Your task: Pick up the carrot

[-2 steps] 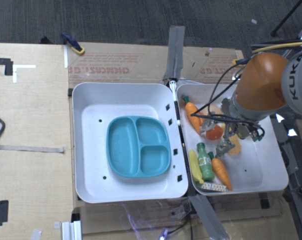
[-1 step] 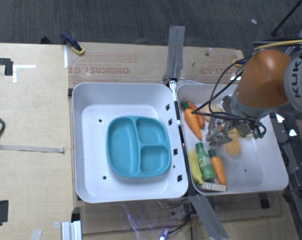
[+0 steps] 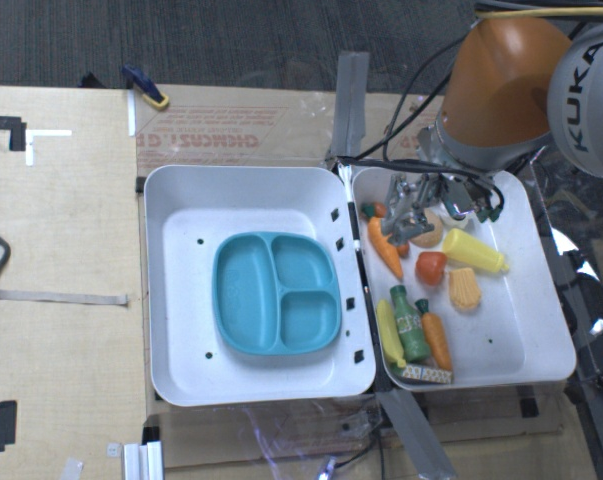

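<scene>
A pale wooden surface [image 3: 61, 268] carries my two white bins; the left bin [image 3: 171, 298] holds a teal divided plate [image 3: 278, 293], the right bin [image 3: 526, 338] a heap of toy food. I read this as the approach step: my end effector [image 3: 413, 218] hangs low at the right bin's far-left corner, and I can't tell how wide it stands. A carrot [image 3: 385, 249] lies along that bin's left wall, just beside the end effector, nothing gripped as far as I can see. A second carrot [image 3: 437, 340] sits near the front edge by a green bottle [image 3: 411, 326]. Next I'd want to centre over the near carrot, clear of the tomato [image 3: 431, 266], then descend.
</scene>
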Controlling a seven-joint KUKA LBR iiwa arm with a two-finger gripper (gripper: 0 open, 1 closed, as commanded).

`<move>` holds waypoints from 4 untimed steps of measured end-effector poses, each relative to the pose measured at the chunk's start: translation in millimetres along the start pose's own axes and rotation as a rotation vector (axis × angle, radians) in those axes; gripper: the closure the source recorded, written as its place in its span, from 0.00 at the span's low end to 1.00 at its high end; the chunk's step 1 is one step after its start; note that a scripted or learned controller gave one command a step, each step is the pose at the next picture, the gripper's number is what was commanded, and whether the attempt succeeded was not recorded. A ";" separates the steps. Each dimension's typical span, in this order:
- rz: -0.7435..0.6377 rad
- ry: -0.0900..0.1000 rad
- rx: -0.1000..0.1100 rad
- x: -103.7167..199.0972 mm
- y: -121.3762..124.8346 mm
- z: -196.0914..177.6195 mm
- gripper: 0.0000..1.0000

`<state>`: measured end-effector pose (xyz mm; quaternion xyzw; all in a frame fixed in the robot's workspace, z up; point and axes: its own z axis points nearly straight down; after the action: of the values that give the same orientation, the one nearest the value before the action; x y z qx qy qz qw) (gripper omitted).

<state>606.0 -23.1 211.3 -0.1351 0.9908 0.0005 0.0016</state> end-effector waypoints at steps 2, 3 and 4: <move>0.074 0.000 0.000 -6.6 4.9 18.8 0.00; 0.074 -0.001 0.000 -6.7 4.8 18.7 0.00; 0.150 -0.001 0.001 15.5 13.7 18.6 0.00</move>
<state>587.5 -14.0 192.6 -0.0605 0.9982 0.0002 0.0019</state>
